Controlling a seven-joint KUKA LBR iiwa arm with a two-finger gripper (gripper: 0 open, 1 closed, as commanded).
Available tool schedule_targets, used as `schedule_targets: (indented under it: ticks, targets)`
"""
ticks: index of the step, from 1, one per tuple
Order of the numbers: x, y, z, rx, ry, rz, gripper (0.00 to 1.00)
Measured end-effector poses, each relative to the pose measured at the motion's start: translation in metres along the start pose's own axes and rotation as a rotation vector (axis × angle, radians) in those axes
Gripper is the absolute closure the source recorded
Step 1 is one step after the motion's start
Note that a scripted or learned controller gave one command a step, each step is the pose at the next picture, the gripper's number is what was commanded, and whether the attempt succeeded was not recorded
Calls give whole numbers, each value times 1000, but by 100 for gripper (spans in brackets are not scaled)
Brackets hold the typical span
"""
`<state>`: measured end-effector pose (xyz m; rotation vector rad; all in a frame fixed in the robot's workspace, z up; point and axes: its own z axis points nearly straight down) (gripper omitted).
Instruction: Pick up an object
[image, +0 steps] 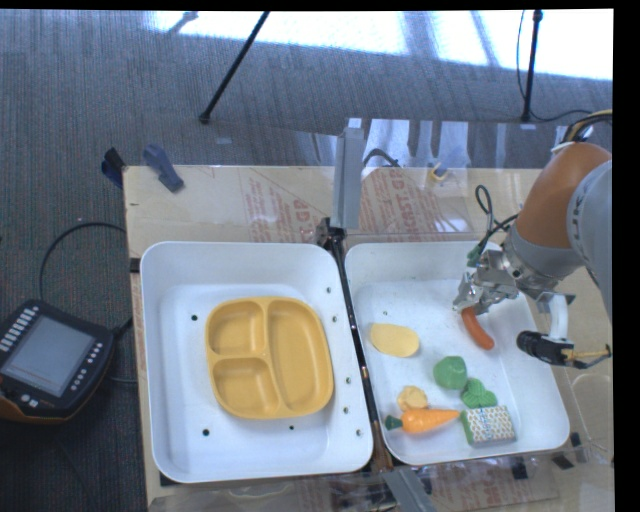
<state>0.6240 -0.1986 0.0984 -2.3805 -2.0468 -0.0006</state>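
sausage (478, 330), gripper (477, 297) just above it

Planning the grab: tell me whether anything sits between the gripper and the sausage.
Nothing visible does. The gripper is right above the sausage's upper end in the right bin; the green pepper lies clear of it.

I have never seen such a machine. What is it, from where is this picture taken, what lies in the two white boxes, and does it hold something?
It is a robot arm, seen by a camera above the bench. Its gripper hangs over the right bin, just above a toy sausage; I cannot tell whether it grips it. That bin also holds a yellow oval piece, green pieces, a carrot and a patterned block. The left bin holds a yellow divided plate.
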Motion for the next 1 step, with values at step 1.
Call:
schedule_targets:
  ticks: [1]
  targets:
    - [52, 15, -91, -9, 0, 148, 100]
